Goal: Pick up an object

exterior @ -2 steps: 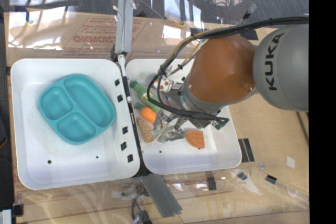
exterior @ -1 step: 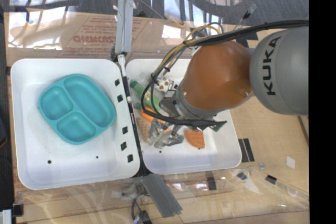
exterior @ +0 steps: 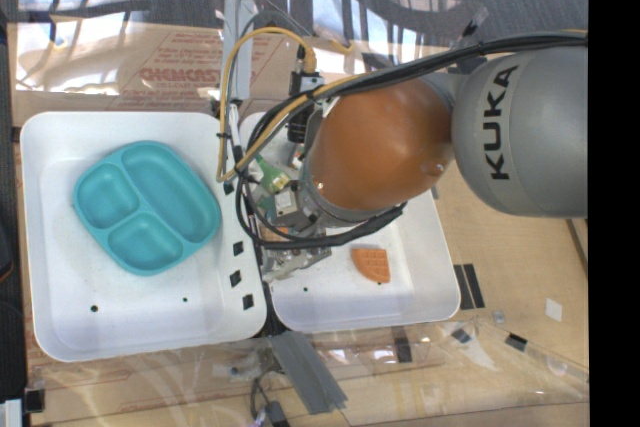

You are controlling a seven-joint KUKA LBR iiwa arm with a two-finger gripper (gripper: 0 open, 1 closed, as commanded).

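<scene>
bench [exterior: 520,315] | carries: left white bin [exterior: 60,315], right white bin [exterior: 420,300]

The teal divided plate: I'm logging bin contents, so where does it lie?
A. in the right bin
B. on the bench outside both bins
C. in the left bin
C: the teal divided plate rests flat on the floor of the left bin, apart from the arm.

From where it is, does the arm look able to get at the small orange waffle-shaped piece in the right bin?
Probably yes: the orange waffle-shaped piece lies uncovered on the right bin's floor, just beside the arm's wrist.
</scene>
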